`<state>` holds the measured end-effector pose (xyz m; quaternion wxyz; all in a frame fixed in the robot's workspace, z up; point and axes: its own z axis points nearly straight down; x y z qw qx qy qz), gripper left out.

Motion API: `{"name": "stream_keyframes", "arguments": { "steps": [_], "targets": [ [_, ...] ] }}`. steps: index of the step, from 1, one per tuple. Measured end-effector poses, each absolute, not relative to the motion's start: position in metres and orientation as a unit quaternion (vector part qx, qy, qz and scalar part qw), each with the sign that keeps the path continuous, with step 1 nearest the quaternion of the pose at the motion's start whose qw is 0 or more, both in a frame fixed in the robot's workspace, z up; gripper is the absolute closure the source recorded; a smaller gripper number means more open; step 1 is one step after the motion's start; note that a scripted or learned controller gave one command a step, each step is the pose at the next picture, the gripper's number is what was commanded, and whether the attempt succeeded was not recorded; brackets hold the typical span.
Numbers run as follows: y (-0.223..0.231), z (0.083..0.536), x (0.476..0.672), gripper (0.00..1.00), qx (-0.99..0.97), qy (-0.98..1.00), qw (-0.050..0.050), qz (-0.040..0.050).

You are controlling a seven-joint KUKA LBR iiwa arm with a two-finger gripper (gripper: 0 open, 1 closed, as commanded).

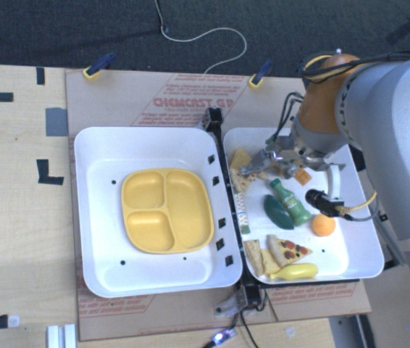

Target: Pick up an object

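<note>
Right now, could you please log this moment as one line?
end effector: low in right bin, rear | nearest: green bottle | left bin: yellow tray

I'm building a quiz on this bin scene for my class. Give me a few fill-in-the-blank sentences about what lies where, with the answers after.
1. The divided tray in the left bin is coloured ____.
2. That tray has ____ compartments.
3. The green bottle lies in the ____ bin.
4. The banana lies at the near edge of the right bin, just below the ____ slice.

Missing words: yellow; three; right; pizza
</note>
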<state>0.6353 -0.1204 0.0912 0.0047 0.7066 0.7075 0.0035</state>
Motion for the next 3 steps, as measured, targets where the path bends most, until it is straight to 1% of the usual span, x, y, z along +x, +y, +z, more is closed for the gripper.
{"name": "stream_keyframes", "arguments": {
  "steps": [1, 2, 3],
  "targets": [
    [-0.120, 0.102, 0.636, 1.00, 0.706, 0.708, 0.006, 0.0046],
    [-0.121, 0.144, 0.636, 1.00, 0.707, 0.707, 0.000, 0.0004],
    [-0.117, 0.199, 0.647, 1.00, 0.706, 0.708, 0.002, 0.0015]
  ]
}}
